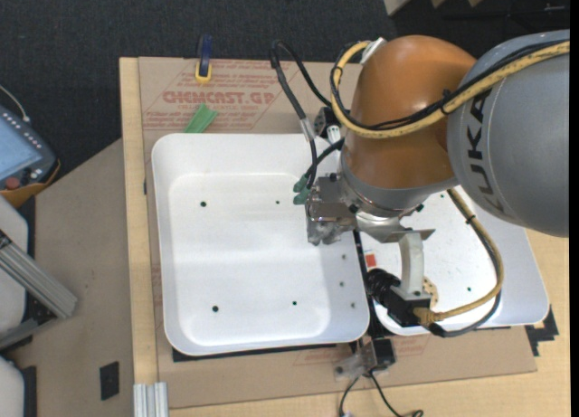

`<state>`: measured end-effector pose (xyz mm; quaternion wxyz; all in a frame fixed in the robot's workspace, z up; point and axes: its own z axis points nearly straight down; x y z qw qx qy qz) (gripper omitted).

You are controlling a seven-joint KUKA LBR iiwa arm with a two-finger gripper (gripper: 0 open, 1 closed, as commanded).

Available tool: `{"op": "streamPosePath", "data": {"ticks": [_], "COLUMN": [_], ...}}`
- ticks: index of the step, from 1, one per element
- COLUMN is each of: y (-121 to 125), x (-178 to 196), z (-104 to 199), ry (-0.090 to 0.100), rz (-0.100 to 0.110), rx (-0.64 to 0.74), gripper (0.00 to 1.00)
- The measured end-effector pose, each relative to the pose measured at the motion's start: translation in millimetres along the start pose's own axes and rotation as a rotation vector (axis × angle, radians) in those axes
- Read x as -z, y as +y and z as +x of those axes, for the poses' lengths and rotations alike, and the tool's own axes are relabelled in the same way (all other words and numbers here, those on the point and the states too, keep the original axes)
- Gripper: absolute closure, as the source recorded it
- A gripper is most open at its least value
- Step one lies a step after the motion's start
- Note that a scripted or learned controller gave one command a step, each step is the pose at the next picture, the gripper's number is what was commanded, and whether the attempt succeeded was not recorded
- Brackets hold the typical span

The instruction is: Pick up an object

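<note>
My gripper (318, 225) hangs over the right edge of the left bin (181, 225), close to the ridge between the two bins. The big orange wrist band and grey arm cover it from above. A small green piece (299, 188) shows at the gripper's upper left side; I cannot tell whether it is held or only lies beside the gripper. In the right bin (516, 261), a pale round object with a brown spot (429, 295) peeks out under the arm near the front edge. The arm hides most of that bin.
The left bin's floor shows only a few small dark dots. On the cardboard behind the bins lie a green clip (201, 118) and a blue and yellow clamp (204, 58). A cable connector (373, 355) sits at the bench front.
</note>
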<state>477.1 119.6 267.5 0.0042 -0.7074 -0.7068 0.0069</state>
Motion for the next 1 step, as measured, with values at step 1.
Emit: {"op": "streamPosePath", "data": {"ticks": [1], "y": [1.3], "x": [33.8], "z": [63.8], "ry": [0.006], "rz": [-0.019], "rx": [0.008], "gripper": [1.0]}}
